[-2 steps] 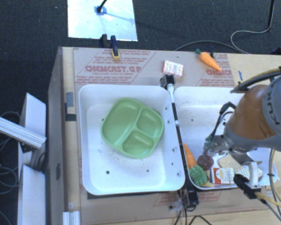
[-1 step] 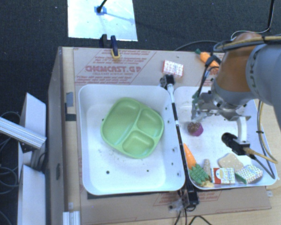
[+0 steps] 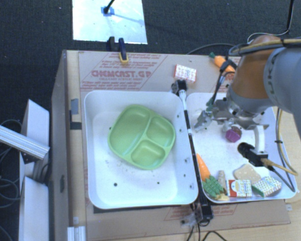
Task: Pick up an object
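A robotics lab bench, set up for testing.
Two white bins (image 3: pixel 93 149) sit on a board (image 3: pixel 125 72) printed "CHEMCAST GP", held by a clamp (image 3: pixel 121 48); cables (image 3: pixel 291 6) trail over dark carpet (image 3: pixel 25 34), and toy food (image 3: pixel 251 185) fills one bin beneath an industrial arm (image 3: pixel 276 69).

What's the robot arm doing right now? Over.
Gripper low over right white bin. Small purple object beside it, not gripped. Green divided plate sits in left bin.

"CHEMCAST GP" in red print on the brown protective sheet (image 3: pixel 121 74) behind the bins.
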Action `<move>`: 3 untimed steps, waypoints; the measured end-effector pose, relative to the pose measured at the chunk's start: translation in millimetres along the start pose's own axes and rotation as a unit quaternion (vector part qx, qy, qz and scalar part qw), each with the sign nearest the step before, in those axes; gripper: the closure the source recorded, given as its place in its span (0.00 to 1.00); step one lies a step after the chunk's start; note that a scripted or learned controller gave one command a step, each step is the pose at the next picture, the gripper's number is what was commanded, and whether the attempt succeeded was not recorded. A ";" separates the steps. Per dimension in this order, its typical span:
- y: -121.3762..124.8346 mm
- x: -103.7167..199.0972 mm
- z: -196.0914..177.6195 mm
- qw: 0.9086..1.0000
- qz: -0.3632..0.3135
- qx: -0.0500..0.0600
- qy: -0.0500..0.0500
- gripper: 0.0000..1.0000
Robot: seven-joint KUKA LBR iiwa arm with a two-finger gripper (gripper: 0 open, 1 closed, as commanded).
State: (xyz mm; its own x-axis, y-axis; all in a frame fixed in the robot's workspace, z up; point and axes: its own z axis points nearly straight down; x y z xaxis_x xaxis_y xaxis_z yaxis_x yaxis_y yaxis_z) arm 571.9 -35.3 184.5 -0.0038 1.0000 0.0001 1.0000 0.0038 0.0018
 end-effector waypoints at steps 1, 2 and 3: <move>54.5 -85.9 42.0 1.000 0.001 0.001 -0.001 0.00; 68.8 -150.7 100.9 1.000 0.001 0.000 -0.001 0.00; -16.4 -142.5 100.2 1.000 0.001 0.001 0.000 0.00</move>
State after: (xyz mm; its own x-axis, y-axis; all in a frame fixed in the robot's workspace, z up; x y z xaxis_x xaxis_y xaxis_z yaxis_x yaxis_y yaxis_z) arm 556.2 -177.8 84.2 -0.0015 1.0000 -0.0004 1.0000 0.0015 0.0004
